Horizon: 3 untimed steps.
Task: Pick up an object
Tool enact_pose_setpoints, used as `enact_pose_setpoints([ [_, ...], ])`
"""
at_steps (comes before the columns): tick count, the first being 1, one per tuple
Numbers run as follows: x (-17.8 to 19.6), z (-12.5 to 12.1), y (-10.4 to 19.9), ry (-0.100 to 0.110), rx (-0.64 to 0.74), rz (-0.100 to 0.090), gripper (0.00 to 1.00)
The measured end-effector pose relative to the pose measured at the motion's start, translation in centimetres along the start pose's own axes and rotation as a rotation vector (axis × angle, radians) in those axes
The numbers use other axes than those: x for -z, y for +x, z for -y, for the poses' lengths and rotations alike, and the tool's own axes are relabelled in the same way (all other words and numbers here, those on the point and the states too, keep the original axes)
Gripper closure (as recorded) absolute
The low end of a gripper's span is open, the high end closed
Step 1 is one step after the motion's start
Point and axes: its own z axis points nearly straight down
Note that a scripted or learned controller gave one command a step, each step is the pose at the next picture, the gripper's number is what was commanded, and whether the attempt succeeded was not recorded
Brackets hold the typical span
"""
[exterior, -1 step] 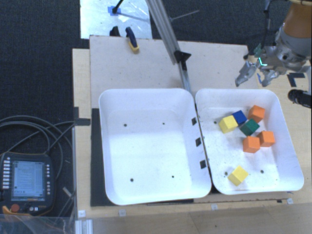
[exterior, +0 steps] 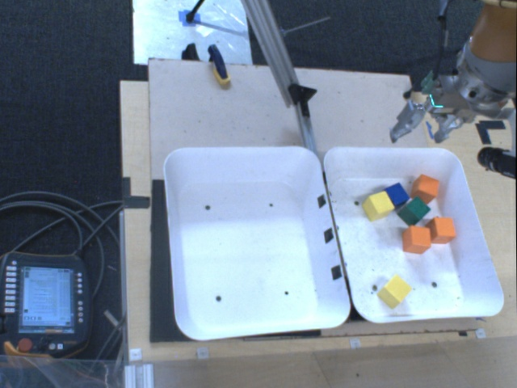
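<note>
Pincer [exterior: 426, 125] hovering spread and empty above the far rim of the right bin [exterior: 477, 297]; nearest block, the orange cube [exterior: 426, 187], lying just nearward of it inside that bin; cluster of cubes beyond, nearer still.

I see my arm [exterior: 493, 31] reaching in from the right, its orange band high at the frame's upper corner. The gripper [exterior: 426, 125] hangs pointing down-left, its two fingers [exterior: 406, 123] spread apart, gripping nothing.

A teach pendant [exterior: 44, 301] with cables lies left of the bench; a metal pole [exterior: 271, 39] slants above.
</note>
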Motion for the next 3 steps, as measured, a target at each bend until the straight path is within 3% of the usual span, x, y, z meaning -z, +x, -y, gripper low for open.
enact_pose_setpoints([
  [1, -6.1, -0.4, 0.3, 0.005, -0.002, -0.001, 0.00],
  [3, -14.8, -0.1, 0.4, 0.004, -0.004, -0.001, 0.00],
])
